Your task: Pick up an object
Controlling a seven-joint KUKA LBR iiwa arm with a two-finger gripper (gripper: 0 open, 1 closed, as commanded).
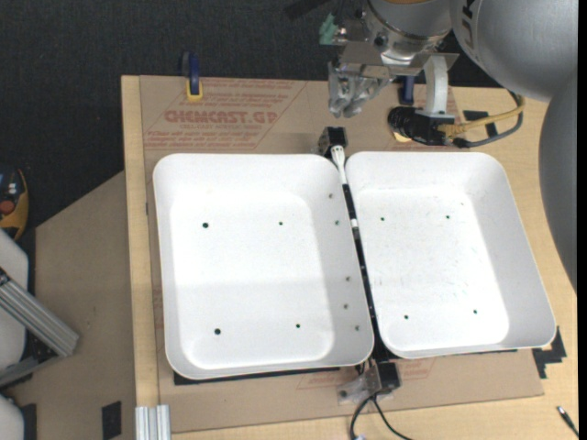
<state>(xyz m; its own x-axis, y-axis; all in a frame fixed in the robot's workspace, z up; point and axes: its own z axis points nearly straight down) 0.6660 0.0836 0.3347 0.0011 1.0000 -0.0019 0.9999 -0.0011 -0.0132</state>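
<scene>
Red lettering reading "CHEMCAST GP" is printed on the brown paper-faced board (229, 108) beyond the left shallow white plastic bin (174, 246). This bin has rounded corners, a smooth glossy floor and four small dark dots. The right shallow white plastic bin (514, 246) touches it along a shared black seam and bears faint speckling. No object to pick is seen in either bin. The metallic tool (348, 99) hangs over the board beyond the seam; whether it is wide or narrow cannot be told. A blue-and-yellow clamp (192, 74) grips the board's far edge on the bench (92, 246).
</scene>
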